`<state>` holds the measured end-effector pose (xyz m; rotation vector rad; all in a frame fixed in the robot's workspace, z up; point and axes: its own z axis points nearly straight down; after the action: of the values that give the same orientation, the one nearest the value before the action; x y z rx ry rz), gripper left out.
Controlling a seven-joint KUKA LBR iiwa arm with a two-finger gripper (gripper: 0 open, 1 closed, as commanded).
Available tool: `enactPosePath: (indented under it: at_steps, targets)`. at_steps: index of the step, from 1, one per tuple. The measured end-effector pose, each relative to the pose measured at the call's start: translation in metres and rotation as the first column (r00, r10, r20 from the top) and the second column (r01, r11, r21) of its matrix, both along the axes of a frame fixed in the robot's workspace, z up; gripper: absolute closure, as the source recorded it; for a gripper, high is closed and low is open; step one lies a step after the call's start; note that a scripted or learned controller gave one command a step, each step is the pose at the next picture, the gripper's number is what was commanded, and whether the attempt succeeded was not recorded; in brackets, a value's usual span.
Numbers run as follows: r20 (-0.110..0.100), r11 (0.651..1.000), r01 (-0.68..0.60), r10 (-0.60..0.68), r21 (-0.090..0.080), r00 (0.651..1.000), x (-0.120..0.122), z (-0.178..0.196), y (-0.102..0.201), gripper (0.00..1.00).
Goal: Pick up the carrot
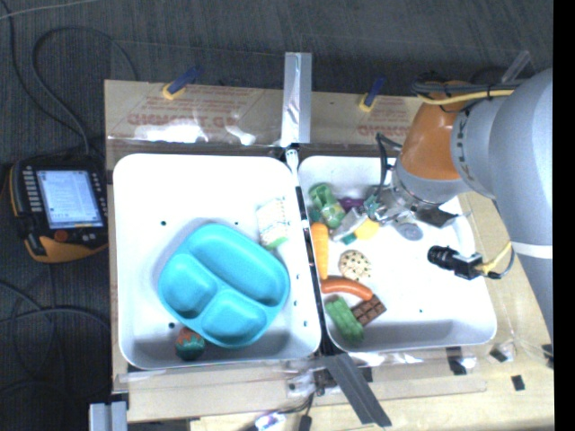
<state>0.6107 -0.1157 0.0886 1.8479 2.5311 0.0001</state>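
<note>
Dark carpet surrounds a bench [126,97] on which two shallow white bins are set side by side. Largest in the scene is the grey arm [517,151] with its orange band, which is brought in over the right bin [449,326] from the right. The left bin [135,241], well away from the gripper on its far side, is taken up by a blue divided tray [225,281].

The gripper [388,206] is seen low over the upper part of the right bin, among a cluster of small toy foods. Whether its fingers are apart or together cannot be told, since they are hidden against the clutter, and nothing can be confirmed as held.

The carrot [320,250] is found lying lengthwise against the right bin's left wall, near the gripper but apart from it, below and to its left. Just beside it, a cookie [355,263] and a sausage [346,286] are seen; a green vegetable [325,203] lies between the carrot's top and the gripper.

The task is judged not yet done: the carrot rests in the bin untouched. Left to be done are a shift toward the bin's left wall, a descent, a grasp and a lift.
</note>
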Motion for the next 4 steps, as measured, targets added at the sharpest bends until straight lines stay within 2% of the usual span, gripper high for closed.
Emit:
enactPosePath:
  at_steps: [1, 2, 3, 4]
  targets:
    - [0.003, 1.0, -0.002, 0.002, -0.001, 1.0, 0.002, 0.009, 0.001, 1.0]
    - [-0.013, 0.999, -0.05, 0.05, 0.005, 0.999, -0.058, 0.091, 0.125, 1.0]
    - [-0.011, 0.944, -0.329, 0.329, 0.001, 0.944, -0.072, 0.213, 0.094, 1.0]
    - [-0.011, 0.872, -0.49, 0.49, 0.007, 0.872, -0.091, 0.114, 0.121, 1.0]
